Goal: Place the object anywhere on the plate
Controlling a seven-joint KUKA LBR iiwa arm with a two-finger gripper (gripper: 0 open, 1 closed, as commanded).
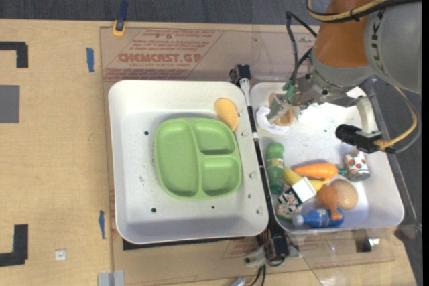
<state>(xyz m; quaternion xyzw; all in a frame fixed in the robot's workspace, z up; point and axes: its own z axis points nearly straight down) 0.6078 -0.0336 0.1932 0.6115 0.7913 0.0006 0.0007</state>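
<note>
I am watching the gripper (289, 98) hanging low over the upper left corner of the right bin (389, 211), and I am not able to tell how its jaws stand, because the wrist and cabling are covering them. Just below the jaws a pale tan and white object (280, 114) is lying against the bin wall, and I am judging this to be the thing being gone for, though its shape is too blurred to name. The green plate (175, 171) is sitting well off to the left of the jaws in the left bin (127, 211), and nothing is resting on its compartments, so I am reckoning the placing is not yet done. A yellow-orange piece (227, 113) is lying left of the jaws, just beside the plate's upper right rim but off it. Further below the jaws, a carrot (316, 171) and other small toys are crowding the right bin.
</note>
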